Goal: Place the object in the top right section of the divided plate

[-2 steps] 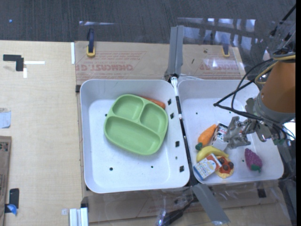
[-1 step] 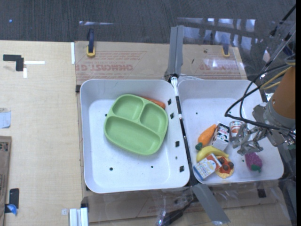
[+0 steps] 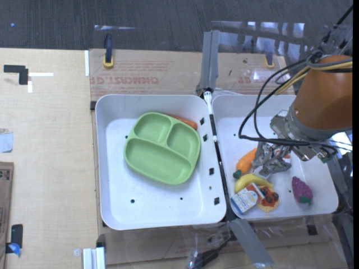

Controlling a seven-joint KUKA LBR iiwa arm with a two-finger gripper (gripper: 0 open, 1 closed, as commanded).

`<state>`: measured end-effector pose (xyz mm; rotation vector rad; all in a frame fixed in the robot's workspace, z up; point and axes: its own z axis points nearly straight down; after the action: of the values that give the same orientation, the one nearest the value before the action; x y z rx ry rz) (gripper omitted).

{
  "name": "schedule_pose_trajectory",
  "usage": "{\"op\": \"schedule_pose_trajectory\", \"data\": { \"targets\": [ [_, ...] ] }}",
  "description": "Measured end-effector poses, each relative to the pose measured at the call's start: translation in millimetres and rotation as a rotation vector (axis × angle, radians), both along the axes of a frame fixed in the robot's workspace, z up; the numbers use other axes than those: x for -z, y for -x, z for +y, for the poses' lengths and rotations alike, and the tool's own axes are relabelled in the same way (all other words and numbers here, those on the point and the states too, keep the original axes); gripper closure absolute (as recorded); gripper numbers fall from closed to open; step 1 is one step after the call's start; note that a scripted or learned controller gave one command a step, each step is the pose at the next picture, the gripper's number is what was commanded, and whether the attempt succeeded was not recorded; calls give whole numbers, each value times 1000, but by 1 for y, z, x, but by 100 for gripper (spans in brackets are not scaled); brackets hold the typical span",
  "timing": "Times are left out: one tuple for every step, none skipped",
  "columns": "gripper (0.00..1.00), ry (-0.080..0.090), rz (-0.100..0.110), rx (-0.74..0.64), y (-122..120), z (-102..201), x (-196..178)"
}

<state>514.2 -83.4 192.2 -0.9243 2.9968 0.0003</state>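
Note:
A green divided plate with three sections lies in the left bin, tilted so that its two small sections face the back. My gripper hangs low in the right bin, under the orange band of the arm. It is just right of an orange toy vegetable and just above a yellow banana. Whether it touches either one is hidden by the wrist.
An orange item peeks out behind the plate's back right rim. In the right bin's front part lie a white and blue carton, a pizza-like slice and purple grapes. The bin walls meet between plate and gripper.

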Motion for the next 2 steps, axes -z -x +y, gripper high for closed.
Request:
{"op": "schedule_pose_trajectory", "data": {
  "targets": [
    [100, 1, 4, -156, 22, -44, 47],
    [100, 1, 1, -356, 15, 77, 0]
  ]
}}
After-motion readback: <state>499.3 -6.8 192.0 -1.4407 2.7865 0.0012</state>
